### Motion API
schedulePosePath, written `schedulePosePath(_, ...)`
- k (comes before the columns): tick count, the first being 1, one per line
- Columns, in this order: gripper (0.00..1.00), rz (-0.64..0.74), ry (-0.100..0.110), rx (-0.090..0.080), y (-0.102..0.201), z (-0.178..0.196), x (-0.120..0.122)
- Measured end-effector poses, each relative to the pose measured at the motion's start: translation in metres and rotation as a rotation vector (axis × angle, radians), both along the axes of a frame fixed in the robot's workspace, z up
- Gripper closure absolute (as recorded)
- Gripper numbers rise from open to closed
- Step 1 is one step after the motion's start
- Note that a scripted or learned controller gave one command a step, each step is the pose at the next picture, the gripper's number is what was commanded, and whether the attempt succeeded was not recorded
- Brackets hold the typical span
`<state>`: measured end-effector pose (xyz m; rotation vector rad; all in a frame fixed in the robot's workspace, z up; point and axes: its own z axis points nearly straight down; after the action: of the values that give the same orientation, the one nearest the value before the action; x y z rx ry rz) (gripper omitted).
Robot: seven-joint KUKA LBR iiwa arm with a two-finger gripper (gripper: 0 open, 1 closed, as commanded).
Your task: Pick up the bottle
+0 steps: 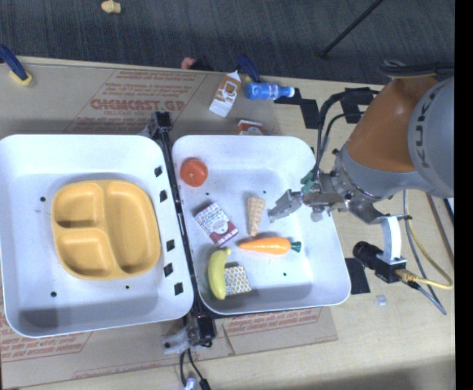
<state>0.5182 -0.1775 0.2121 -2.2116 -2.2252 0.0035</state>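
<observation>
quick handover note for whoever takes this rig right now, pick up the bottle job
Pincer: over the right bin's right side, above the carrot, holding nothing I can see; finger state unclear.
Bottle: blue, lying on its side on the bench behind the right bin, outside both bins.
Done: nothing yet, bottle untouched.
Left: move out to the bottle, grasp it, lift.

You can't read the small red-and-white printed carton (216, 223), and the grey, orange-banded arm (399, 140) runs out past the frame's right side.
</observation>
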Motion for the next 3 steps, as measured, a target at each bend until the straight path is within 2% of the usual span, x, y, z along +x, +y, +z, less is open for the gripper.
schedulePosePath(1,1.0,0.005,0.002,0.001,0.0,0.01,0.0)
schedulePosePath(2,1.0,0.141,0.0,0.001,0.004,-0.013,-0.042)
schedulePosePath(3,1.0,-0.317,-0.001,-0.002,-0.034,-0.011,-0.042)
